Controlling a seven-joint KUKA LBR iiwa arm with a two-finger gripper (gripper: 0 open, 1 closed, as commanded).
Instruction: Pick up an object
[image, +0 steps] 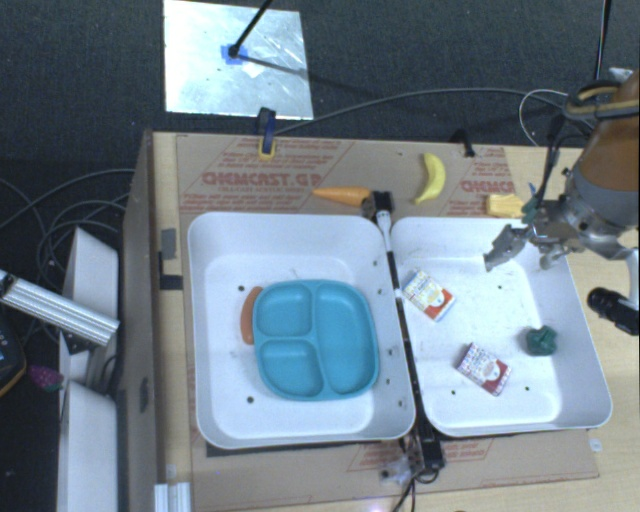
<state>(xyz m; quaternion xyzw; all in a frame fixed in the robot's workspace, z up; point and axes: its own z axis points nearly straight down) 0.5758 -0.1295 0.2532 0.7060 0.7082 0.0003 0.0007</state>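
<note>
While the arm reaches in from the right, the end effector (522, 243) hangs over the upper right part of the right bin (575, 300), fingers pointing down and left. Its fingers appear spread apart with nothing between them; no object is held.

Candidates for the pick all lie loose on the right bin's floor, well apart from one another: a small red-and-white packet (429, 296) near the divider, a second red-and-white packet (484, 368) lower down, and a dark green lump (541, 341) toward the right wall. That spacing should let the fingers close on one item without nudging another. The upper packet looks nearest the end effector, though which one is targeted cannot be told.

Left bin (215, 300) holds a blue divided tray (315, 335) with an orange sausage-shaped item (247, 315) touching its left edge; the tray takes up most of the floor there, probably too broad for a two-finger grasp.

Outside the bins on the tabletop (250, 180) sit a carrot (340, 196), a banana (432, 177) and a yellow block (505, 205), beyond the rims, so likely not in play.

Judgement: pre-grasp stage, descent not yet made.
</note>
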